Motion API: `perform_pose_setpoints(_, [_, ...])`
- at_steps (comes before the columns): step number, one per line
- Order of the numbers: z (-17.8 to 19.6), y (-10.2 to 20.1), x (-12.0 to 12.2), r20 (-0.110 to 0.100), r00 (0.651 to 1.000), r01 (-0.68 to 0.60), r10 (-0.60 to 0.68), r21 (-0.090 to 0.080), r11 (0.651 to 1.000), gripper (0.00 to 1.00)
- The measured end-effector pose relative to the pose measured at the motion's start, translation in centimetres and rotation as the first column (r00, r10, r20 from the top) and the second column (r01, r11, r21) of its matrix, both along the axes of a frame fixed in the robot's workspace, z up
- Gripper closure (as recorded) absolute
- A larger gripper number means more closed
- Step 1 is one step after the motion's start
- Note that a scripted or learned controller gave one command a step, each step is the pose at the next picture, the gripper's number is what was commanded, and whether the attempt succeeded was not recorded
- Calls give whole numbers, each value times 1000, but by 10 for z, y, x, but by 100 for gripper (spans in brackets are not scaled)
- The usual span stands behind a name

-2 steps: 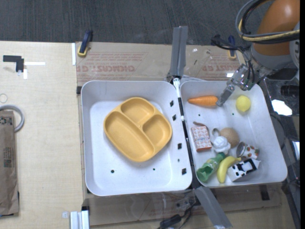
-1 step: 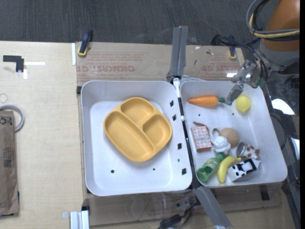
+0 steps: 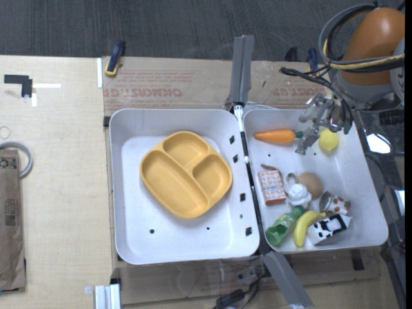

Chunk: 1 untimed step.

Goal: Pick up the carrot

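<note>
The orange carrot [image 3: 275, 136] lies flat near the back of the right bin [image 3: 367, 172], its green tip pointing right. My gripper [image 3: 312, 134] hangs over the bin's back right part, just right of the carrot's tip, with a small gap to it. Its fingers [image 3: 302, 145] are spread apart with nothing between them. A yellow lemon [image 3: 328, 141] sits right next to the gripper on its right.
The left bin [image 3: 122, 172] holds a yellow divided plate [image 3: 186, 173]. In the right bin's front half lie a small red carton [image 3: 271, 185], a brown round item [image 3: 311, 184], a white piece [image 3: 298, 194], a banana [image 3: 305, 226], a green item [image 3: 281, 228] and a black-and-white toy [image 3: 329, 227].
</note>
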<state>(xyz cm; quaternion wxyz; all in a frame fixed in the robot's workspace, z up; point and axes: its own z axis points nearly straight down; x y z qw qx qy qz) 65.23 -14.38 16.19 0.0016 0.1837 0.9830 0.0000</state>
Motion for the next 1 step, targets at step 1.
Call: perform_pose_setpoints(1, [15,-12,-1,3,991,-132,132,-2,991,0])
